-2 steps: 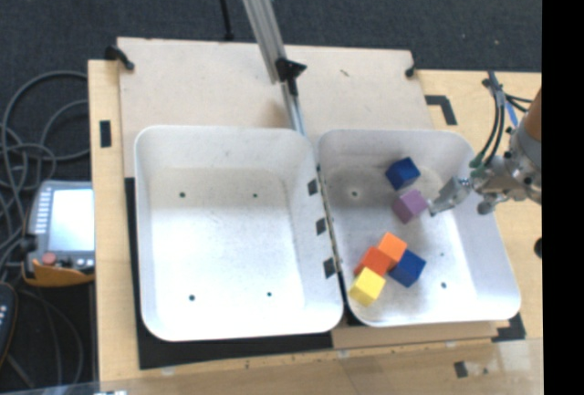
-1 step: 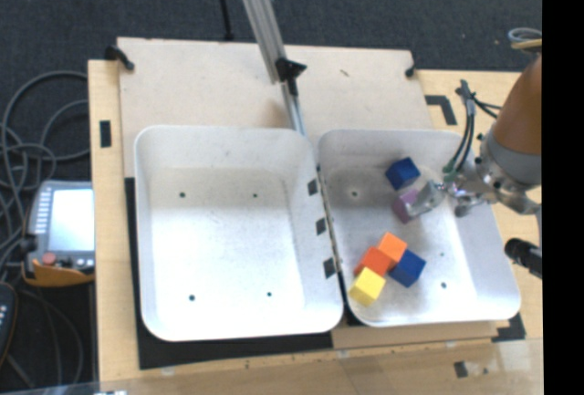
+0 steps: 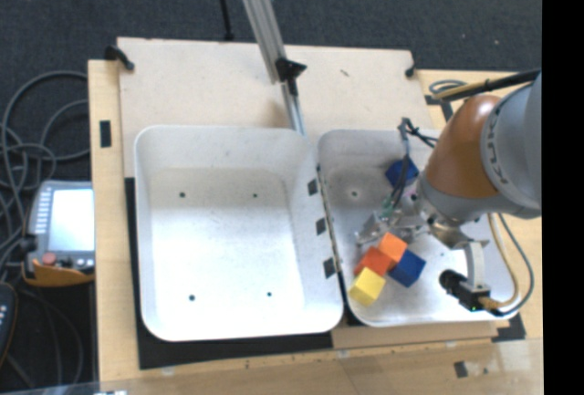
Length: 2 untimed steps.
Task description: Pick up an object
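Tool (image 3: 394,218) low in right bin (image 3: 339,156), near table's right edge, just above orange cube (image 3: 392,247); grip state unclear. Nothing lifted; pick undone.

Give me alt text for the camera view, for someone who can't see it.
A grey robot arm reaches from the right into the right bin, its gripper just above a cluster of orange, red, yellow and blue blocks. Another blue block lies farther back, and the left bin sits beside it.
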Each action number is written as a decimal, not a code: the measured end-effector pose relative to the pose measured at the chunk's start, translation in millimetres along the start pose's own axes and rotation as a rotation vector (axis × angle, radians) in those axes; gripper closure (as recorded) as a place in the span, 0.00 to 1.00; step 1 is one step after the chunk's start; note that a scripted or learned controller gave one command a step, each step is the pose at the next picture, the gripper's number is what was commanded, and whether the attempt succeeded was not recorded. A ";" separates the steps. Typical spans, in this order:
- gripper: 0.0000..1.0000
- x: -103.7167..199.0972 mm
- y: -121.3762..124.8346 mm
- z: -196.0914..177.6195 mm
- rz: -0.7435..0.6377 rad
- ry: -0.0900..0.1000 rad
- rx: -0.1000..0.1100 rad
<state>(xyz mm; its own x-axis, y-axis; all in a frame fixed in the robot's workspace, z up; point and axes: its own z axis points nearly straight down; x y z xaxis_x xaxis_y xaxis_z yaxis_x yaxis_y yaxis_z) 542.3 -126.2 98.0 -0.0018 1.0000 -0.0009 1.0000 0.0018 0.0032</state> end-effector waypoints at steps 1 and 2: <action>0.00 -19.6 64.4 2.1 0.001 0.003 0.016; 0.00 -23.3 119.3 6.8 0.016 0.007 0.062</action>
<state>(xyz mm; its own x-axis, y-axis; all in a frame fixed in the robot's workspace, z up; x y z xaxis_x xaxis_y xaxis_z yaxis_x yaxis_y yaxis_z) 661.7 -149.3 91.7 0.0141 0.9999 0.0056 0.9982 -0.0138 -0.0588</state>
